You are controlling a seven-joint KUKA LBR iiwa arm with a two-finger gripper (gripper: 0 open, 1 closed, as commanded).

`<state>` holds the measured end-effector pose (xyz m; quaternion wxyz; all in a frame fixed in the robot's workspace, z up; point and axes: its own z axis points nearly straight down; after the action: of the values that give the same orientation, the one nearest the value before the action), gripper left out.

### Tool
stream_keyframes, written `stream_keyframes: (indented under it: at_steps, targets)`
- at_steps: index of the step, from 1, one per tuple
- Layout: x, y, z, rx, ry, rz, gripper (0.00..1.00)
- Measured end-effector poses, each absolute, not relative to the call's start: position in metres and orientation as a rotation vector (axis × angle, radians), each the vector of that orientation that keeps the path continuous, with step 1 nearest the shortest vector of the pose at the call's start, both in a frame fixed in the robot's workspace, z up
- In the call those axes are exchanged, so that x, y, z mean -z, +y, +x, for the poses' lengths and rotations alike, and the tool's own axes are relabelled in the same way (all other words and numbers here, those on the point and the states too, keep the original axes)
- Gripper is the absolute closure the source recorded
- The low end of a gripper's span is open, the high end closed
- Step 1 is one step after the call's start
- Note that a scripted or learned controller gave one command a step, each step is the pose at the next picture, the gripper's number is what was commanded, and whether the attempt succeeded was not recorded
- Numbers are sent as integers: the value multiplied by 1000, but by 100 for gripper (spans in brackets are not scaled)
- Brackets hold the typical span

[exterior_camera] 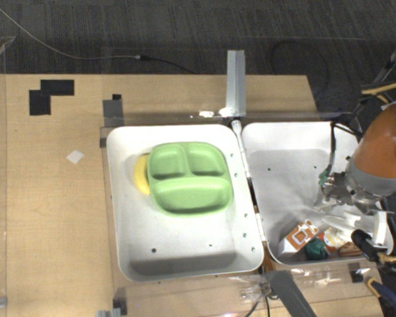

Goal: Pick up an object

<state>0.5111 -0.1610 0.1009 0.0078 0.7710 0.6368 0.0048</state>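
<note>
My gripper (334, 206) hangs low over the right bin (284, 163), near its right wall, with the arm's orange band (383, 148) above it. Just below and left of it, against the bin's front wall, lies a small pile: an orange-and-white packet (301, 235), a dark green lump (316, 249) and some pale and brown pieces (336, 237). I see nothing gripped. In the left bin (183, 251) a green divided plate (188, 177) lies over a yellow object (140, 175) that peeks out at its left side.
A metal post (236, 79) stands behind the seam between the two bins. Cables (380, 88) and black hardware (365, 244) crowd the right edge beside the arm. The wooden bench (48, 209) spreads out to the left.
</note>
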Motion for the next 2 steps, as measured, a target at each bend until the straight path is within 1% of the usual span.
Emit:
stream_keyframes:
  at_steps: [1, 2]
  targets:
    - [-90, -109, 492, -16, 1940, 2452, 100]
    - [-286, -100, 498, -6, 2092, 2336, 100]
